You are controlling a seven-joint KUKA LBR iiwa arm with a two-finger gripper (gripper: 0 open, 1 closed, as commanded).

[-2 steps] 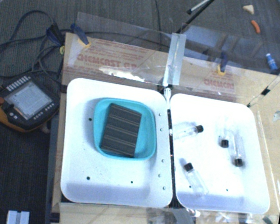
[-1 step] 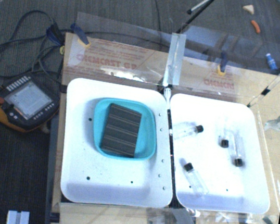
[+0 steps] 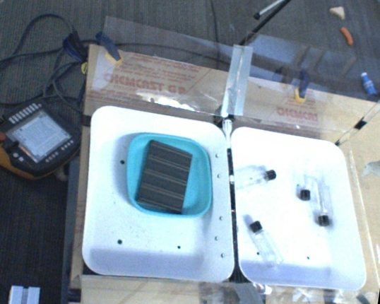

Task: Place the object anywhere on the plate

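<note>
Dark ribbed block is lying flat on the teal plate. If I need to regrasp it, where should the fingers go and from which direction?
Probably come straight down on the dark ribbed block and close across its shorter width, at mid-length. It lies flat on the teal plate with its long axis running away from the camera, so the long side edges look most reachable. The plate's raised rim may crowd the fingers.

Left bin [image 3: 91, 232]: plate [image 3: 202, 189] sits upper centre, a dark ribbed block [image 3: 165, 176] covering most of it; only the plate's rim is bare. Bin floor open in front of and left of plate. Right bin [image 3: 343, 269]: four clear vials [image 3: 263, 241] scattered, open floor between them and along the near edge.
</note>
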